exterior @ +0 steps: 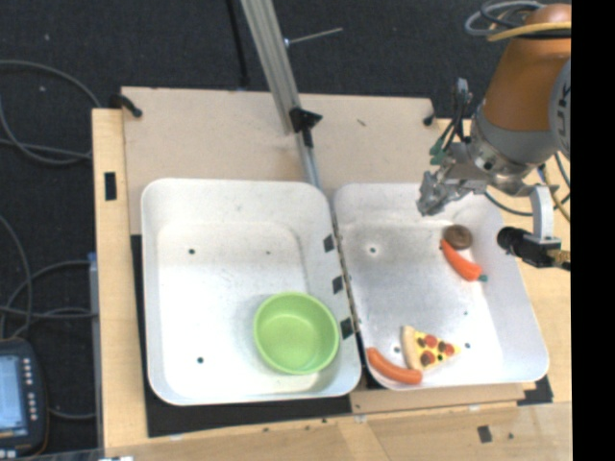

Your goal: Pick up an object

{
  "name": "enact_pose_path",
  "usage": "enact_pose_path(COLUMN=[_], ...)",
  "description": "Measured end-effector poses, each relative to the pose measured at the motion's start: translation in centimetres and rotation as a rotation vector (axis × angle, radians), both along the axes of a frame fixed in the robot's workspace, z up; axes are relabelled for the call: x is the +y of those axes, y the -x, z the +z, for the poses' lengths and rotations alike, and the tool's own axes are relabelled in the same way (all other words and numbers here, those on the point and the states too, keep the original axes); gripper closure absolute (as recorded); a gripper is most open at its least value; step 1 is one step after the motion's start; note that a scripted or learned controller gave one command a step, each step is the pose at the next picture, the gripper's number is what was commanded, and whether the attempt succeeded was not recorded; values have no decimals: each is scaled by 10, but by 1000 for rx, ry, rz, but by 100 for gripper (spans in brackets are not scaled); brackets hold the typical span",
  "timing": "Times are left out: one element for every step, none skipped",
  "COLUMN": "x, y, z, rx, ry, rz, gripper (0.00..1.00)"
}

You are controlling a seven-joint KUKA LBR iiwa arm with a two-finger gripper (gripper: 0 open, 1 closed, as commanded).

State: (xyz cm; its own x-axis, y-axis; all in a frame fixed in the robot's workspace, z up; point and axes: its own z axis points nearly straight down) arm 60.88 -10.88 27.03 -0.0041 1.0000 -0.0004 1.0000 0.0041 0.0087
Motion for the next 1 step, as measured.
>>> enact_pose_path(x=[45], y=[-13], z=[2], rx=[6], ry=[-1], rz=[3], gripper=[100])
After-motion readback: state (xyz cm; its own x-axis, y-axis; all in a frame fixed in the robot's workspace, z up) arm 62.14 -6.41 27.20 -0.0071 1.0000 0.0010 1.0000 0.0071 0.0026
